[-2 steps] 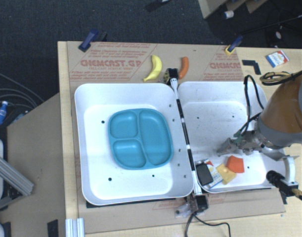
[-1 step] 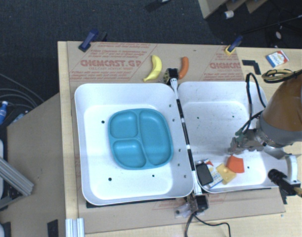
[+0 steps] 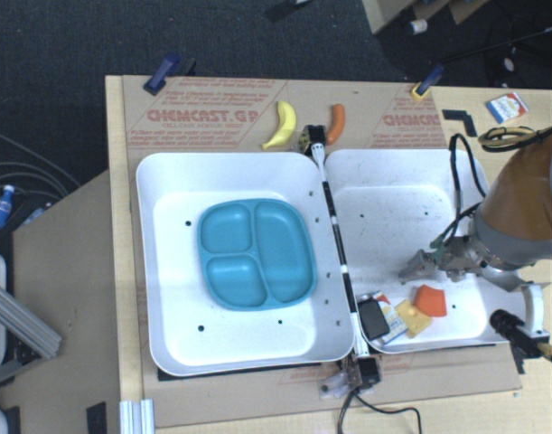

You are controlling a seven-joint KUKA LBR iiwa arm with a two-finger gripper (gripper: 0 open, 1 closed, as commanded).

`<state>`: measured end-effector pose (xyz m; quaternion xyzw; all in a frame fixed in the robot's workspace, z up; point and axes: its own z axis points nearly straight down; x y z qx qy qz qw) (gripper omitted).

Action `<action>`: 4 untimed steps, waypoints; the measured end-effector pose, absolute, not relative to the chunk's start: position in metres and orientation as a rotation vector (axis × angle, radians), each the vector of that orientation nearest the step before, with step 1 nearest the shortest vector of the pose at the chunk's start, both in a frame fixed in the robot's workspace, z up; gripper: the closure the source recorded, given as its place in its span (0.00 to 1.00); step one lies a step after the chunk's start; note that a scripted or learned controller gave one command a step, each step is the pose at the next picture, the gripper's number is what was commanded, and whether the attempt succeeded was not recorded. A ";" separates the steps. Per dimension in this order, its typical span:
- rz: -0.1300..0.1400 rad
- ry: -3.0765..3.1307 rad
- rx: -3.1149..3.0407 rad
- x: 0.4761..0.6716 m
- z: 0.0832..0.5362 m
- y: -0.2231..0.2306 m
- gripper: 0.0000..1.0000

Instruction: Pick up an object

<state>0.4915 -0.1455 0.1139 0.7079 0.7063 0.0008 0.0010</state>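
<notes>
In the right bin [image 3: 384, 208], near its front edge, lie an orange-red object [image 3: 430, 300], a yellow piece [image 3: 411, 318] and a black object [image 3: 373, 317], close together. My gripper [image 3: 429, 266] reaches in from the right and sits low in this bin, just behind the orange-red object. Nothing shows as being held. The grey arm with its orange band [image 3: 519, 206] covers the bin's right side.
The left bin [image 3: 167, 197] holds a blue divided plate [image 3: 256, 253]. A yellow banana [image 3: 280, 127] and an orange carrot [image 3: 335, 123] lie on the bench behind the bins. Black cables [image 3: 461, 165] hang beside the arm.
</notes>
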 end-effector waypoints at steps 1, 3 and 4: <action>-0.001 2.224 2.223 0.479 0.084 -0.093 0.00; 0.004 2.223 2.219 0.573 0.185 -0.044 1.00; 0.001 2.222 2.219 0.631 0.244 -0.013 1.00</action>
